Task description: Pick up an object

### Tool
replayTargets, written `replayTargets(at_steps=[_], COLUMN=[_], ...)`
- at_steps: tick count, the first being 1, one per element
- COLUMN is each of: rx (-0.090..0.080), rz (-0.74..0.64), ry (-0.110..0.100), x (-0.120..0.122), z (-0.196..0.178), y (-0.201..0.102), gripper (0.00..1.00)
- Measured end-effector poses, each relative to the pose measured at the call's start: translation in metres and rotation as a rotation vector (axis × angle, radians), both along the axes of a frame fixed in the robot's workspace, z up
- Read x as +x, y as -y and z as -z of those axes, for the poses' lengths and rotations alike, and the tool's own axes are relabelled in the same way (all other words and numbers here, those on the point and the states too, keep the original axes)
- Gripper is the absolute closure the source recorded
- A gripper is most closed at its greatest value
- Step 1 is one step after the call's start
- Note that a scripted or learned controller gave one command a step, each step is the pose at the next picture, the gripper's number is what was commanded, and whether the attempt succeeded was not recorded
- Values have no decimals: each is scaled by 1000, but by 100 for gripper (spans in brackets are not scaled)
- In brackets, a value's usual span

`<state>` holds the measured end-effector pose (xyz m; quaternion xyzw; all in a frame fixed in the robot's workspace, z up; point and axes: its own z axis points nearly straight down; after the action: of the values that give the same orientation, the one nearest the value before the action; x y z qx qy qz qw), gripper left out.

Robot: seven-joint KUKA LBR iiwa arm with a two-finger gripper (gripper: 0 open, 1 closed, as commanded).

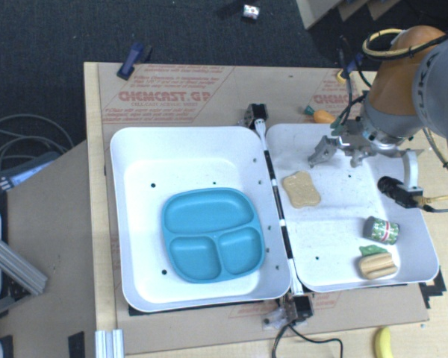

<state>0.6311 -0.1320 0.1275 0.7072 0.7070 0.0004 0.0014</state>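
The right bin (pixel 336 274) holds three things. A tan slice of bread (pixel 302 189) lies near its left wall. A small green can (pixel 381 230) lies on its side at the right, and a toy hot dog (pixel 378 264) sits just in front of it. My gripper (pixel 339 154) hangs over the far part of this bin, behind and to the right of the bread. Its fingers (pixel 320 153) are spread open with nothing between them.
In the left bin (pixel 134 170) lies a blue divided plate (pixel 211 233). An orange item (pixel 322 114) rests on the bench behind the right bin. A blue clip (pixel 133 60) lies at the bench's far left edge, and a yellow object (pixel 383 343) sits at the front right.
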Motion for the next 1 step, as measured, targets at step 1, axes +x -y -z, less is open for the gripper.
replayTargets(at_steps=[1], rx=[1], rz=[-1], ry=[0], x=[-21], z=[41], y=[-29], gripper=[0])
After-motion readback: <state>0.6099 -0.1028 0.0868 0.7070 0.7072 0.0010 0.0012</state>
